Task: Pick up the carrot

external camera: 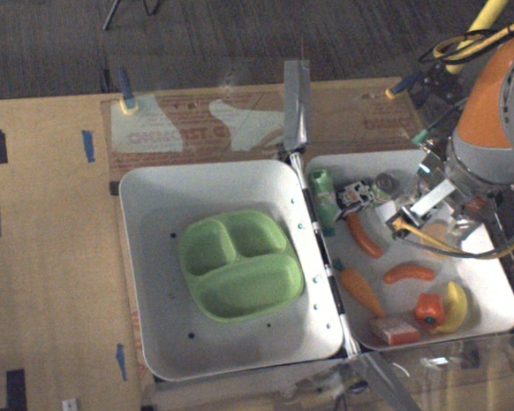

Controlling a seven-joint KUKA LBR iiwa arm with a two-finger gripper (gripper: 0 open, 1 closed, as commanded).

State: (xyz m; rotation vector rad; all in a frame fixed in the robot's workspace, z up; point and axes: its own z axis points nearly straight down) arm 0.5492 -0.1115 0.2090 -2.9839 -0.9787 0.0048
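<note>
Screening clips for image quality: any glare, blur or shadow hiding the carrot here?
Camera view: soft overall; the carrot is evenly lit and unshadowed; the white bin looks bright but not washed out; the end effector appears slightly blurred.

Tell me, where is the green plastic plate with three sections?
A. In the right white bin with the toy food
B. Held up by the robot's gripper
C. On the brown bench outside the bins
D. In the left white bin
D: the green plastic plate with three sections lies flat on the floor of the left white bin, while the toy foods lie in the right white bin.
</note>
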